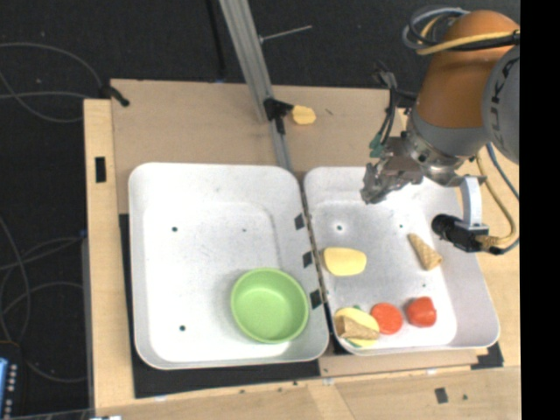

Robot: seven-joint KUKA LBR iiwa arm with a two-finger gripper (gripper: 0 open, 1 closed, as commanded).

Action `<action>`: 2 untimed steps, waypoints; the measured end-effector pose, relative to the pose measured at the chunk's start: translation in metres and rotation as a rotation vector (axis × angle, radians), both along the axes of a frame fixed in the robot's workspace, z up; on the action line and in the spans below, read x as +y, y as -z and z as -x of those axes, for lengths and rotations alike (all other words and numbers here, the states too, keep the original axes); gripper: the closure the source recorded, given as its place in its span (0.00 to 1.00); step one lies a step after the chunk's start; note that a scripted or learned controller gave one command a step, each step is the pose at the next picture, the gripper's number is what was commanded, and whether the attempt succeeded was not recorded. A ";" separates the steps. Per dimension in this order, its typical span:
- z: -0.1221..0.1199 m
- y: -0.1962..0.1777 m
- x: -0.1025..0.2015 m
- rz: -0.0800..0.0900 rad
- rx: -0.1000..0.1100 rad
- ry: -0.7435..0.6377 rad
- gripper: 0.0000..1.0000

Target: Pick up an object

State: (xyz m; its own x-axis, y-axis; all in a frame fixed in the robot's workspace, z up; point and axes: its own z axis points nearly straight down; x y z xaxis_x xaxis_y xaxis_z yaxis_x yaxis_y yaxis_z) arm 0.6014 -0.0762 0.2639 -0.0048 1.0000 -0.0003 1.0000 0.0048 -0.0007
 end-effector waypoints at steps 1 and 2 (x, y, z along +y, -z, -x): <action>0.008 0.014 0.051 -0.001 0.000 -0.001 1.00; 0.027 0.027 0.100 0.000 0.000 -0.001 1.00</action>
